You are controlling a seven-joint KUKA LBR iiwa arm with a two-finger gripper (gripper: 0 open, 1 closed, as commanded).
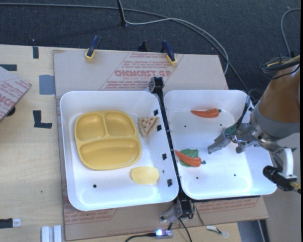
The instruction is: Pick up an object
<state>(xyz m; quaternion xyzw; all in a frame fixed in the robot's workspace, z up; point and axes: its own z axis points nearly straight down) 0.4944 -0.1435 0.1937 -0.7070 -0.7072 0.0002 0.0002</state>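
My gripper [215, 146] hovered in the right bin [227, 183], empty; finger spread could not be determined. Target carrot [188, 158] lay just beside it, toward the divider. Step: approach. Next move required descent with fingers straddling the carrot

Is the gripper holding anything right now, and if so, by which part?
Nothing is held. The gripper hangs over the right bin with no object between its fingers; the carrot with green leaves lies apart from it, on the bin floor nearer the divider.
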